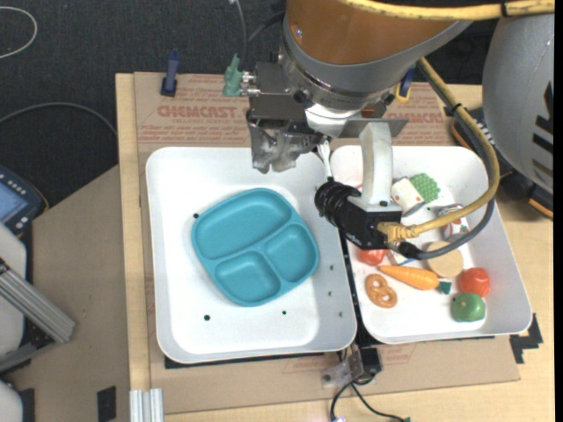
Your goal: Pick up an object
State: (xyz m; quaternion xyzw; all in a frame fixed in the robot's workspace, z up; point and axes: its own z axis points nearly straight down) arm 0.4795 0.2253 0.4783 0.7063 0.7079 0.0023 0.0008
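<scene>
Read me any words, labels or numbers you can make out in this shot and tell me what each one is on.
"CHEMCAST", red print on the brown board under the bins, left of the arm.
More red print of the same kind right of the arm, partly hidden; I cannot read it whole.
Smaller red lines beneath both: too blurred to read.

Grey arm with orange band, yellow and black cables.

Smooth matt plastic teal tray, glossy white bins
</scene>
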